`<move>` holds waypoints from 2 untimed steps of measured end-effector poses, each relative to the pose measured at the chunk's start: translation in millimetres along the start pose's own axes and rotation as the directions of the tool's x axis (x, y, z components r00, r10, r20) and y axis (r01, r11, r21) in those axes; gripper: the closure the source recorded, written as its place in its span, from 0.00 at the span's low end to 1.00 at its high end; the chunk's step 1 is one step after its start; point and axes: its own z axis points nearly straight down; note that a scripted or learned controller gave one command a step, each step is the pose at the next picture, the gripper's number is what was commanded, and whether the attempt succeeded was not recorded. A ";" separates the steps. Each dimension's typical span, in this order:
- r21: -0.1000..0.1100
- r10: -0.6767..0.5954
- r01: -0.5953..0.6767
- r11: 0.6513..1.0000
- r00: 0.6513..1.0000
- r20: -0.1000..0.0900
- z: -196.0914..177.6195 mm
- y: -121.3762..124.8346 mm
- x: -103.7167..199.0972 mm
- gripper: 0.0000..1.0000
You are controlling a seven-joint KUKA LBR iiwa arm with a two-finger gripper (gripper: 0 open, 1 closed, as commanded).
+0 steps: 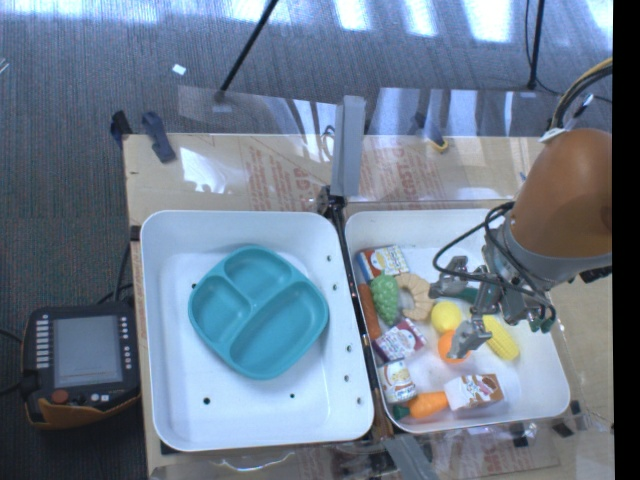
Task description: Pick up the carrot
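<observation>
Your claw (465,340) hangs low in the right bin (553,368), over a small orange item beside the corn cob (502,341); you cannot tell how its grip stands. You see the carrot (428,405) at the bin's near edge, just left of a juice carton (474,391), apart from the claw.
</observation>
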 end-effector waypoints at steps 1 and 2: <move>0.000 -0.006 0.006 1.000 1.000 0.000 116.2 -16.6 -6.6 0.00; -0.001 -0.012 0.012 1.000 1.000 0.002 106.3 -14.0 -8.0 1.00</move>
